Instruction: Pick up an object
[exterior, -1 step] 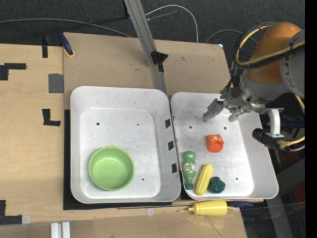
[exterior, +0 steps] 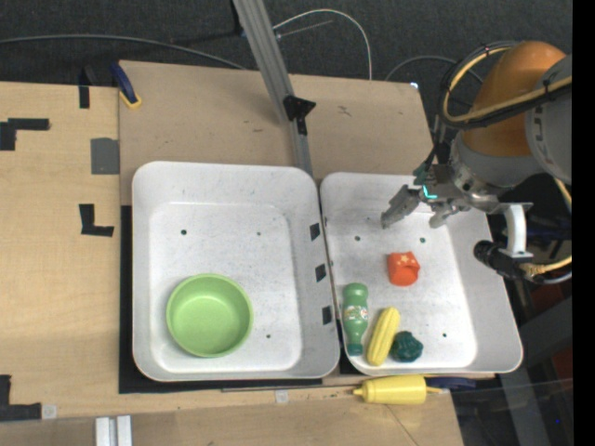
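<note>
Two white bins [exterior: 149, 249] | tan bench [exterior: 56, 249] | dark carpet [exterior: 112, 7] behind

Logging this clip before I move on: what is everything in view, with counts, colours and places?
bins: 2, white, side by side on the bench
bowl: 1, green, left bin, near corner
orange object: 1, right bin, middle
bottle: 1, green, right bin, near edge
yellow object: 1, right bin, beside the bottle
dark green object: 1, right bin, beside the yellow object
yellow bottle: 1, bench, in front of the right bin
gripper: 1, grey, open, over the right bin's far side
</note>
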You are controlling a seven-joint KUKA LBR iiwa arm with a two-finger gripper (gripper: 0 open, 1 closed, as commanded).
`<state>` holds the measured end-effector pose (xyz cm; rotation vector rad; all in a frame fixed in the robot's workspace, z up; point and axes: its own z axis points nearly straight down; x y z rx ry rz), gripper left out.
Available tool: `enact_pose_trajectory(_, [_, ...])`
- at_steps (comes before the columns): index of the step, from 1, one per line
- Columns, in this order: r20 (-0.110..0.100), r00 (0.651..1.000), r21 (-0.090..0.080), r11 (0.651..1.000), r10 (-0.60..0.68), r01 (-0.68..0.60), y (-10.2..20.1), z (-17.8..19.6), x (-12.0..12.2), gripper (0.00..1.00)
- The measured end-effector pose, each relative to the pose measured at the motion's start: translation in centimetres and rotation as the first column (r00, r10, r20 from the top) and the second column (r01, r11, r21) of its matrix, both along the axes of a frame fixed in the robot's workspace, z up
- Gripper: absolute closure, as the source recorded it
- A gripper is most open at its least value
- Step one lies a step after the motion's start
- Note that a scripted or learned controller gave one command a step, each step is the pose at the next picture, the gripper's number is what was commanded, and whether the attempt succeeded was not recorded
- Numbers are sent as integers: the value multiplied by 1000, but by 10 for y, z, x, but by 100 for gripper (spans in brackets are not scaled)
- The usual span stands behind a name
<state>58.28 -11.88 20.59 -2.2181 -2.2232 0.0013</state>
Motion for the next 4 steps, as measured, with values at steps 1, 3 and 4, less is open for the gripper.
enact_pose_trajectory(1, [-7, 1000, 0, 1000, -1, 1, 2, -63, -8, 0])
enact_pose_trajectory(3, [-2, 1000, -1, 1000, 0, 0, 3, -104, -8, 100])
enact_pose_trajectory(4, [6, 1000, -1, 1000, -1, 1, 1, -41, -6, 100])
